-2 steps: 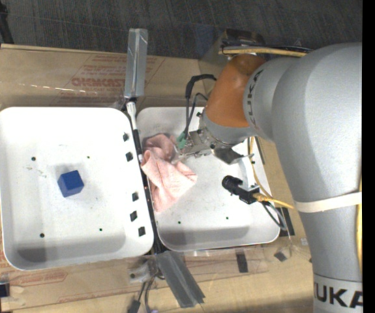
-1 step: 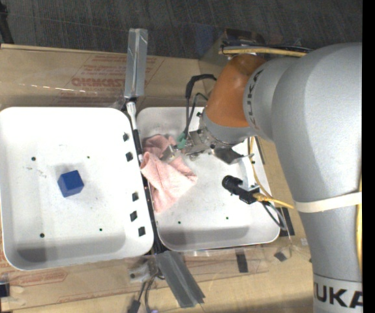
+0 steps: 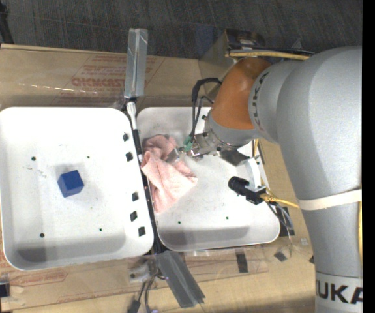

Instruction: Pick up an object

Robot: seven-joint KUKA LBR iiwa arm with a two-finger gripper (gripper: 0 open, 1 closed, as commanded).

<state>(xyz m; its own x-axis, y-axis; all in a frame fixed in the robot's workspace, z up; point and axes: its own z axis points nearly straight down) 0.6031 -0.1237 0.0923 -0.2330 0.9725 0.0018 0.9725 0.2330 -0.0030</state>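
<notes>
A crumpled pink cloth [image 3: 165,170] lies in the right bin [image 3: 207,227], against its left wall. My gripper [image 3: 184,149] is low in that bin, at the cloth's upper right edge, and seems to touch the fabric. A blue cube [image 3: 70,182] sits alone in the left bin [image 3: 17,135], left of its middle. The arm's grey body and orange band cover the right bin's upper right part.
A metal divider with black clips [image 3: 135,175] runs between the two bins. A grey bar [image 3: 135,60] stands up behind them. Brown cardboard [image 3: 57,70] lies under and behind the bins.
</notes>
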